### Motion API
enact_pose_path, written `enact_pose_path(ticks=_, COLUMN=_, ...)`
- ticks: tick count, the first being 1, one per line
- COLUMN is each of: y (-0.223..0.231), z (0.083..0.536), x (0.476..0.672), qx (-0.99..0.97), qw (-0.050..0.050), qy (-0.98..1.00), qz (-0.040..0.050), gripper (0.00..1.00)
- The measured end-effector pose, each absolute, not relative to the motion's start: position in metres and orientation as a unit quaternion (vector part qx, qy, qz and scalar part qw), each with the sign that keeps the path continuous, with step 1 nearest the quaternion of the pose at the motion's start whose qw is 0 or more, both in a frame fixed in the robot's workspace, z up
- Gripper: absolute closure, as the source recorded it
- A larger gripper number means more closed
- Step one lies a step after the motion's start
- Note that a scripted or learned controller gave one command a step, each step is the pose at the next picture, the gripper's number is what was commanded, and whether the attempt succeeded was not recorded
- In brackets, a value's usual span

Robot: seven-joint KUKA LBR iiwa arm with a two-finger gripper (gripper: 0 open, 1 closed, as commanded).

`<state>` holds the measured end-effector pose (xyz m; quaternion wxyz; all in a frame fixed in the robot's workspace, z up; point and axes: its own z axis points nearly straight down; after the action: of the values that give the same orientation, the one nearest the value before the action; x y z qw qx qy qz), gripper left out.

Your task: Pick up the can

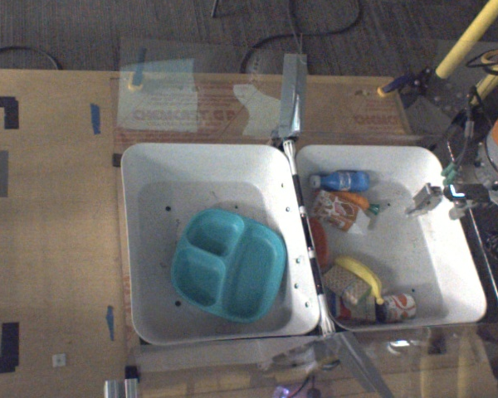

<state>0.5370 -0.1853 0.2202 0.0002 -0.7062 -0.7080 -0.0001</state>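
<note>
Claw (425,197) hovers at the right bin's (448,288) far right side; whether it is apart or together cannot be told.
The can (396,307) lies on its side at the near edge of that bin, well apart from the claw, long axis left to right, beside a banana (358,276). A blue bottle (342,180) and pouch (334,210) sit farther back. The left bin (149,181) holds a teal tray (228,264).

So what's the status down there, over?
End effector hovering over right bin, far right side. Can lying at bin's near edge, not gripped. Banana and a packet crowd the can's left.
</note>
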Motion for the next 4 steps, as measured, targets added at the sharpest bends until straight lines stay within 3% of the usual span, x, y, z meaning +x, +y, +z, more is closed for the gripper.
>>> enact_pose_path(ticks=1, y=-0.153, z=0.088, x=0.517, qx=-0.592, qw=-0.004, qy=-0.806, qz=-0.0021, gripper=0.00)
enact_pose_path(ticks=2, y=-0.159, z=0.100, x=0.519, qx=-0.595, qw=-0.010, qy=-0.804, qz=-0.0024, gripper=1.00)
enact_pose_path(ticks=3, y=-0.159, z=0.222, x=0.515, qx=-0.425, qw=-0.002, qy=-0.905, qz=-0.0006, gripper=1.00)
enact_pose_path(ticks=4, y=-0.152, z=0.348, x=0.488, qx=-0.431, qw=-0.003, qy=-0.902, qz=-0.0006, gripper=1.00)
